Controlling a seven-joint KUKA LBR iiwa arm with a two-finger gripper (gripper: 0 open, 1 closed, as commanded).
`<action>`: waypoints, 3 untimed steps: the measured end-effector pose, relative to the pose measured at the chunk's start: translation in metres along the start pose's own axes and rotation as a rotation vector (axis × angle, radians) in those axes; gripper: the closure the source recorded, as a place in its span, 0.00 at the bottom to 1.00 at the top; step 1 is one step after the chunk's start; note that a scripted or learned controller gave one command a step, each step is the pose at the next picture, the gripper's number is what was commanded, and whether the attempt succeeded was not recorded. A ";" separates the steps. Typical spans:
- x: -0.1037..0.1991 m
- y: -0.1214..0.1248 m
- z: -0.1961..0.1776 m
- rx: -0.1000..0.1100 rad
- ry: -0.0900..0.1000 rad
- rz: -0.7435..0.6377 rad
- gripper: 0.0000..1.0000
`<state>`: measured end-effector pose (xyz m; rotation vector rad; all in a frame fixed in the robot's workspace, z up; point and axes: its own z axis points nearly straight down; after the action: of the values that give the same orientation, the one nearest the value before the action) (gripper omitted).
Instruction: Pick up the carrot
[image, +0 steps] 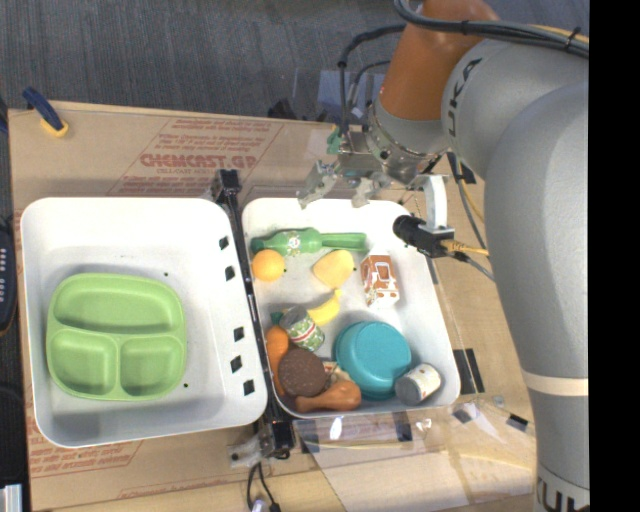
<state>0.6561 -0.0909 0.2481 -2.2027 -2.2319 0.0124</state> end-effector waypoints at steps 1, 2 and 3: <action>0.113 -0.003 0.058 0.002 0.001 -0.222 0.00; 0.151 0.002 0.014 -0.003 -0.001 0.144 0.00; 0.151 0.002 0.005 0.006 -0.004 0.134 1.00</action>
<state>0.6559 0.0605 0.2429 -2.3470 -2.0785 0.0236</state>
